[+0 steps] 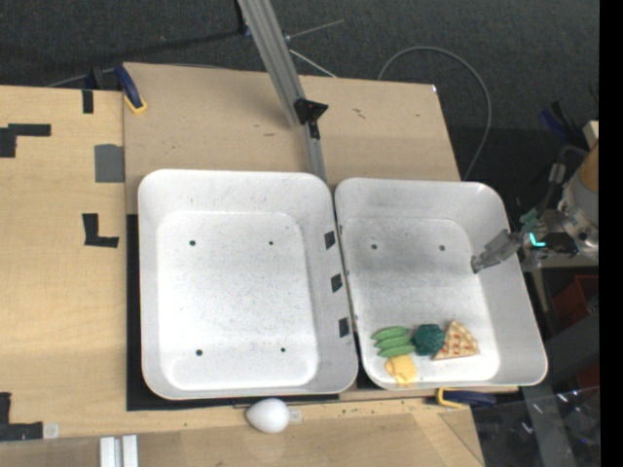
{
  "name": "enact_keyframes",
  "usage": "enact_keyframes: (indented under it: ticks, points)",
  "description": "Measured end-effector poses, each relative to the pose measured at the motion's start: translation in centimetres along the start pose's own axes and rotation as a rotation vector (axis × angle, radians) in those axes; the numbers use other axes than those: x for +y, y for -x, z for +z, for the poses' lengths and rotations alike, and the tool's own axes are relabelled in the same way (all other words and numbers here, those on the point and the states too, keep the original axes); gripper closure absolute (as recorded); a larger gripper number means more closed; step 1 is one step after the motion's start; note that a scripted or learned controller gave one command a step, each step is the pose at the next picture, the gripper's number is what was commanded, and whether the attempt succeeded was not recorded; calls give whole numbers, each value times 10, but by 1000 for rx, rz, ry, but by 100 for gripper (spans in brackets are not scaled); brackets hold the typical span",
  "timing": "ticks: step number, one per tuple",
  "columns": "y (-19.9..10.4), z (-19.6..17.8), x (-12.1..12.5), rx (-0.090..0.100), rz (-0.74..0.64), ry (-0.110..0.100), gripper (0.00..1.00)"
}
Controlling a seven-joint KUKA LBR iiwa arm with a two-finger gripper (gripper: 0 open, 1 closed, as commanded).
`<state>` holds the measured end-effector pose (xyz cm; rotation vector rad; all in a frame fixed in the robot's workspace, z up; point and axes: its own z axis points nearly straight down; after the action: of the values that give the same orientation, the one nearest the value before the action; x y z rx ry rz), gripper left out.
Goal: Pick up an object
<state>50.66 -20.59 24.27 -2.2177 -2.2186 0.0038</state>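
Green toy (392,339) and its neighbours sit well below-left of the pincer (490,256); can't tell its state. Drop straight over one piece, avoid the bin (506,290) wall.

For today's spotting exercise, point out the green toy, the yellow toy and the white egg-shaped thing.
green toy (392,338), camera view, middle of its ridged top.
yellow toy (401,368), camera view, its centre.
white egg-shaped thing (268,415), camera view, middle of its rounded top, on the bench.
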Motion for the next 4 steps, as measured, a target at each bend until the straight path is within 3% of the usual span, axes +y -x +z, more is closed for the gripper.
enact_keyframes:
  ticks: [1,2,4]
  points:
    - [0,-2,1,-1,-1,4,0]
    - [-3,60,-6,1,0,-3,0]
    - [0,155,-10,-3,0,4,0]
